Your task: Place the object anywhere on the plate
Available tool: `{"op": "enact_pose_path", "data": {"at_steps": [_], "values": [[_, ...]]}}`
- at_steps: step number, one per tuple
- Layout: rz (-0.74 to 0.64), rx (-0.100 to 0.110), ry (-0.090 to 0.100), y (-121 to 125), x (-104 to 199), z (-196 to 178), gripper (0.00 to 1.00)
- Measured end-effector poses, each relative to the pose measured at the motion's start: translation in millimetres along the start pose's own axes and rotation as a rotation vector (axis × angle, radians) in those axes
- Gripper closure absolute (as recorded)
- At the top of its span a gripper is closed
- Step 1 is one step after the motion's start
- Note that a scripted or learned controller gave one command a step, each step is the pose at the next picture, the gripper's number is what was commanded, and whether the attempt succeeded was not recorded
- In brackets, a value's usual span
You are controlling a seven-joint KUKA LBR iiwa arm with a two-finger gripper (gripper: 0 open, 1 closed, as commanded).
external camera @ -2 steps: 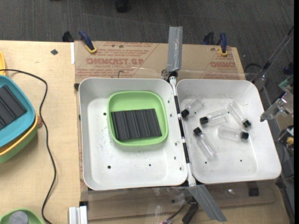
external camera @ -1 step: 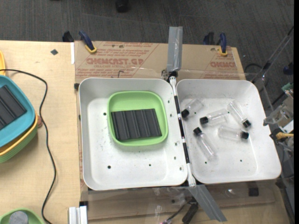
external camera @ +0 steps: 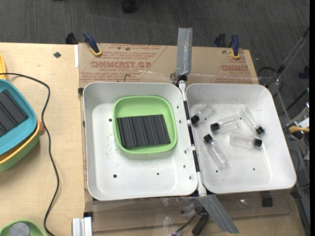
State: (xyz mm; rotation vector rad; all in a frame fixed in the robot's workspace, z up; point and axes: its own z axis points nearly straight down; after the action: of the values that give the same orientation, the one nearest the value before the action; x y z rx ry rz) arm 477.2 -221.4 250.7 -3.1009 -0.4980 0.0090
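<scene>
We see clear vials lying loose in the right-hand bin, ready for carrying to the green plate centre-left, though the pincer's state we cannot tell.

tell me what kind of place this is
Probably a robotics lab bench: two white bins clamped side by side over cardboard, clear vials in the right one, a green plate in the left, office carpet behind.

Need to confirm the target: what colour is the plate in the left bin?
Light green plate, with a dark ribbed insert; camera view.
</scene>
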Motion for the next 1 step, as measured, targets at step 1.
{"op": "enact_pose_path", "data": {"at_steps": [1], "values": [[0.112, 0.001, -0.001, 0.3, -0.5, 4.3, 0.00]]}}
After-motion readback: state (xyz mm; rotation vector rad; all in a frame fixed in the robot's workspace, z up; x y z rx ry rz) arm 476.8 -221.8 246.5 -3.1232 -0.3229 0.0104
